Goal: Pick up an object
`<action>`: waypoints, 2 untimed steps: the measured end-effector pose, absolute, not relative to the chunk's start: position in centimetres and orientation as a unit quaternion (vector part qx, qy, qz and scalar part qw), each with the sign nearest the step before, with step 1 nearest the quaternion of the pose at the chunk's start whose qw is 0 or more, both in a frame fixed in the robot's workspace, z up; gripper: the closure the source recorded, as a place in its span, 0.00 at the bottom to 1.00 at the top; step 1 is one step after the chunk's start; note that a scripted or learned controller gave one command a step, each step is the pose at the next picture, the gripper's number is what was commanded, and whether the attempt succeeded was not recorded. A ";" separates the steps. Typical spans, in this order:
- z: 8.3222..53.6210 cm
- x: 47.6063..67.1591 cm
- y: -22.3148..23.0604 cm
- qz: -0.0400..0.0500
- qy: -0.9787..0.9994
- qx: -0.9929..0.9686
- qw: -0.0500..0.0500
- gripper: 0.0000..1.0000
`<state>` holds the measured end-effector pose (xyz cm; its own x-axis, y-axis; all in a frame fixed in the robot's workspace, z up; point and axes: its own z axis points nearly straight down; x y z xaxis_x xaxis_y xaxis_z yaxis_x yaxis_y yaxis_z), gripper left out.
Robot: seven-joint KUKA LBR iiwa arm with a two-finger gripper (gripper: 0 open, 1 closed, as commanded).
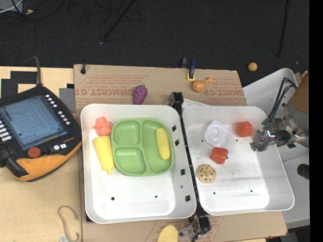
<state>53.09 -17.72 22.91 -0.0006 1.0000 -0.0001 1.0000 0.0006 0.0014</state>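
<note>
Gripper (263,139) hovering at three o'clock of right bin (272,195), finger state impossible to tell. Red tomato (244,129) just at its ten o'clock, round, no clear long axis.

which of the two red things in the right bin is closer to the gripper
The upper red one, near the bin's top right. It sits just left of the gripper, while the other red piece lies further left, above the cookie.
</note>
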 end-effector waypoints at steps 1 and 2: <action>23.8 51.4 -12.6 0.000 0.708 0.706 -0.002 1.00; 22.1 49.5 -7.8 -0.001 0.708 0.706 -0.003 1.00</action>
